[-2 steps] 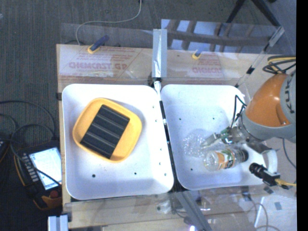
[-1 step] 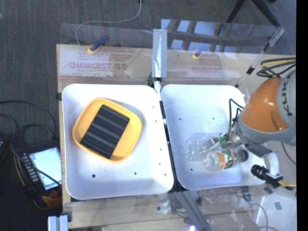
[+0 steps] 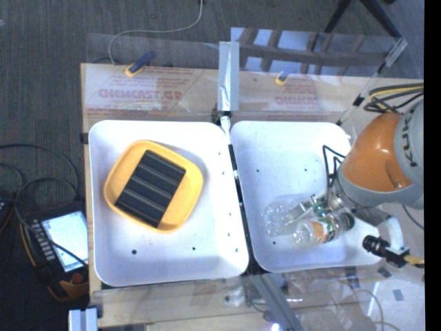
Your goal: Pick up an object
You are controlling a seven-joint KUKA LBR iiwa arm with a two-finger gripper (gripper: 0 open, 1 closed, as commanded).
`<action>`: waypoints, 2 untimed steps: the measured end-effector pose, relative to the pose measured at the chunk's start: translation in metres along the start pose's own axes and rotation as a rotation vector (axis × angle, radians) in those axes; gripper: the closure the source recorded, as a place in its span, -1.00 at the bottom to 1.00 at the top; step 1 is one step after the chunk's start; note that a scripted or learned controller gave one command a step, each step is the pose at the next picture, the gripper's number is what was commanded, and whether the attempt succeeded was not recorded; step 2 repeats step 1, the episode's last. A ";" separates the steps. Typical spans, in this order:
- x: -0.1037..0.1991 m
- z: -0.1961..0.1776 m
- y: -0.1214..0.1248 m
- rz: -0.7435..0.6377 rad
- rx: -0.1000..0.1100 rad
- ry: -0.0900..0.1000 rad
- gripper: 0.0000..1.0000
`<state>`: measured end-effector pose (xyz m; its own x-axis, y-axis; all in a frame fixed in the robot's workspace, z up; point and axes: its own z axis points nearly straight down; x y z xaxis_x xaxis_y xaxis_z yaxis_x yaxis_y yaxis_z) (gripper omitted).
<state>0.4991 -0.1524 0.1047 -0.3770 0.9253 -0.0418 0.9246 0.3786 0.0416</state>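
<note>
Down in the right bin [image 3: 289, 143], a clear plastic bottle [image 3: 293, 221] lies on its side near the front wall, and the pincer [image 3: 325, 216] sits right at its cap end; how wide it stands I cannot tell. Meanwhile the left bin [image 3: 124, 254] holds a yellow dish with a black ribbed insert [image 3: 153, 185].

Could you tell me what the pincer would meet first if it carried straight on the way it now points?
Most likely the clear plastic bottle lying in the right bin: the pincer points leftward and down at it, though depth is hard to judge here.
</note>
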 end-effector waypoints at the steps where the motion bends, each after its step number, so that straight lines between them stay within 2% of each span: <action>1: -0.026 0.000 -0.001 0.309 -0.003 0.052 -1.00; 2: -0.026 0.000 -0.001 0.309 -0.003 0.052 -1.00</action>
